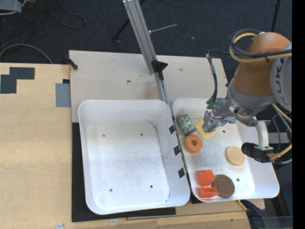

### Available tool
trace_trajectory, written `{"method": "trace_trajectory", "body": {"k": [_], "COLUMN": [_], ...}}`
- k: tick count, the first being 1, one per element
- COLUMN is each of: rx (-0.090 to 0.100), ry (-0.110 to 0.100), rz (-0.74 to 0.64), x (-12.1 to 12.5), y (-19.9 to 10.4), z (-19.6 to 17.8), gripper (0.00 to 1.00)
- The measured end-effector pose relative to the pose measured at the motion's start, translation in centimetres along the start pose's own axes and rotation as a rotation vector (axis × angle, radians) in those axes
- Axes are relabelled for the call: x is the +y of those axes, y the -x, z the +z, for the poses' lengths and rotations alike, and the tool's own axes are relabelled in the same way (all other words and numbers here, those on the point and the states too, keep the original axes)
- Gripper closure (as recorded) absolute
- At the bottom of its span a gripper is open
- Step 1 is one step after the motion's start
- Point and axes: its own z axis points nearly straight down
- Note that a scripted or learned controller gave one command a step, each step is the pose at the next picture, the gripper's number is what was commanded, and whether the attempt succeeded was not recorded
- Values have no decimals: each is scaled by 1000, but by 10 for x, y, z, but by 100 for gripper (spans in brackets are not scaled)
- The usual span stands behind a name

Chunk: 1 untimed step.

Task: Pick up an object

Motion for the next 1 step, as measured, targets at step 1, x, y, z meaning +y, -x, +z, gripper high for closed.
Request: {"method": "trace_trajectory", "body": {"k": [1], "rx": [0], "ry": [1], "rz": [0], "x": [0], "y": [-48], "z": [-5], "gripper": [100]}}
